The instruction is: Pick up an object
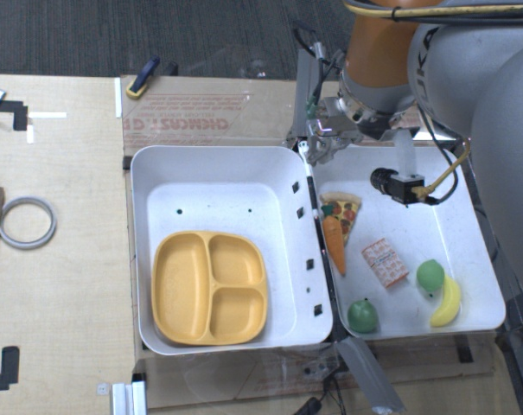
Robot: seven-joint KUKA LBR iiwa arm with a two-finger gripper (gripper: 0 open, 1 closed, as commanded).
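The right bin (468, 232) holds several toy foods. A pizza slice (341, 207) and an orange carrot (334, 242) lie by its left wall. A pink speckled cracker (385, 262) is in the middle, with a green lime (430, 275) and a yellow banana (447, 303) at the right. A green apple (362, 316) rests by the front wall. My gripper (320, 143) hangs over the back left corner of this bin, above and behind the pizza slice, with nothing visibly held.
The left bin (157, 180) contains a yellow divided plate (211, 285) at its front. The grey arm with a black cable fitting (398, 185) covers the right bin's back. A tape roll (23, 222) lies on the bench at left.
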